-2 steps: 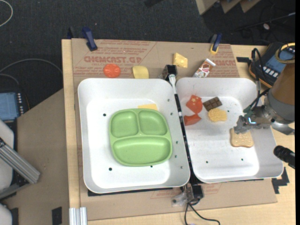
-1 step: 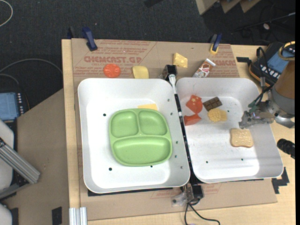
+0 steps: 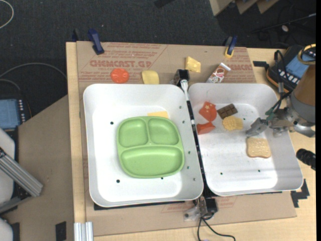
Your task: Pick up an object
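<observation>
Brown cardboard point(image 3: 150, 59) covers the bench under two white bins. Taking the right bin point(image 3: 281, 179) as landmark, the gripper point(image 3: 261, 125) hangs over its right half, fingers spread apart with nothing between them. Just below it lies a toast slice point(image 3: 259, 147); a round cracker point(image 3: 232, 123) sits to its left, beside a brown bar point(image 3: 227, 110) and red pieces point(image 3: 207, 112). Left of that bin, the other holds a green divided plate point(image 3: 149, 147).

Brown board point(image 3: 150, 59) under the bins reads "CHEMCAST GP", printed red.
</observation>
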You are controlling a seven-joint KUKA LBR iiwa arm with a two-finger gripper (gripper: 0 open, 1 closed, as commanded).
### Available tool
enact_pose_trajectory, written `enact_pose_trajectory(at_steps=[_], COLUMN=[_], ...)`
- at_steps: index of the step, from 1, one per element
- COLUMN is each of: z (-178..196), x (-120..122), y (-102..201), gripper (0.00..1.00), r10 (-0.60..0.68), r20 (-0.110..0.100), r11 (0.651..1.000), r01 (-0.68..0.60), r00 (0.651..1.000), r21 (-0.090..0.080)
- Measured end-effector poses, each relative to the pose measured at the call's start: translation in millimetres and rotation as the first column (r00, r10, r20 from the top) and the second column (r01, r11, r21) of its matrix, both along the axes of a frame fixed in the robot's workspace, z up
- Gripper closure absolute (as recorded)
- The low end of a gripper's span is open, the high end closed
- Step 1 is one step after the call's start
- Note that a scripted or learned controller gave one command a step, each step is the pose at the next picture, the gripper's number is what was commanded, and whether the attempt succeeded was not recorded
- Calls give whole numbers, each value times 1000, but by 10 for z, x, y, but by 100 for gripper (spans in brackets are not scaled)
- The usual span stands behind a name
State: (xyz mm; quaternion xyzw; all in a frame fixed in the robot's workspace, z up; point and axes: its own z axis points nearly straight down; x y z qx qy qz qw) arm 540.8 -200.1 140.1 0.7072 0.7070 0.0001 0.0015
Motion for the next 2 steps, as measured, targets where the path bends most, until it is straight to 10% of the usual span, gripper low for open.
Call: enact_pose_trajectory(at_steps=[1,2], z=[-554,-404], x=[-201,-172], y=[-66,-68], gripper=[0,100], r10=[0,2], r20=[3,10], r11=[1000,1000], r01=[0,-1], r00=[1000,1000], r21=[0,-2])
